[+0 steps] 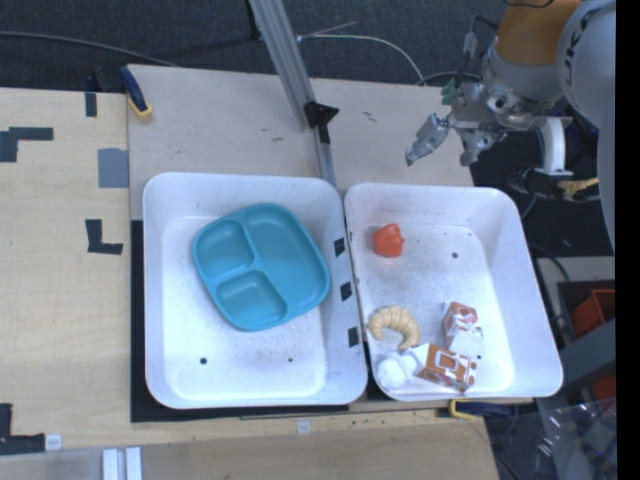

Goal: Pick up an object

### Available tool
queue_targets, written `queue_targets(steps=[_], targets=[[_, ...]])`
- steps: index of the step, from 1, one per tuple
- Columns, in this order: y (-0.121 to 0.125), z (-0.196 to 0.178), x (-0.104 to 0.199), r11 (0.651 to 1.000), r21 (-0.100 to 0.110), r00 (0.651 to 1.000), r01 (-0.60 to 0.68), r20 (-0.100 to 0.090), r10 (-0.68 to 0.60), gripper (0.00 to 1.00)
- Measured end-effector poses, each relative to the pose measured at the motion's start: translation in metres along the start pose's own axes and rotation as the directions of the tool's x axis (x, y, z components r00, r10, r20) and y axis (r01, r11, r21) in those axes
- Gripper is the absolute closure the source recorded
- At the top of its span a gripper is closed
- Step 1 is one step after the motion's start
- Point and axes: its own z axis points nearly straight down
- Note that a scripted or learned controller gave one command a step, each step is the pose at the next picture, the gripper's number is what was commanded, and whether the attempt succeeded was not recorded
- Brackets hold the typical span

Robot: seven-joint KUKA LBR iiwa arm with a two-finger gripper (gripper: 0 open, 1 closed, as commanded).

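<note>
Above the right bin [520,258], at 12 o'clock past its far rim, gripper [447,146] hangs, jaws apart, holding nothing. Right bin: orange toy [388,240] at 10 o'clock, croissant [394,323], small cartons [455,343] at 6. Left bin [170,298]: blue divided plate [261,265].

Single fixed camera above the bench [230,118], looking down at a slant; both white bins [160,268] sit in full frame, mid-distance.

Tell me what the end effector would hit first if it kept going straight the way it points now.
Probably the bare bench top. The end effector hangs above it, behind the right bin's back rim, pointing down and towards the picture's left. Depth is unclear from one view.
</note>
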Motion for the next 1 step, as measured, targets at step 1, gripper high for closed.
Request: queue_targets(steps=[1], targets=[[0.0000, 0.0000, -0.0002, 1.000, 0.000, 1.000, 0.000, 0.001, 0.000, 0.00]])
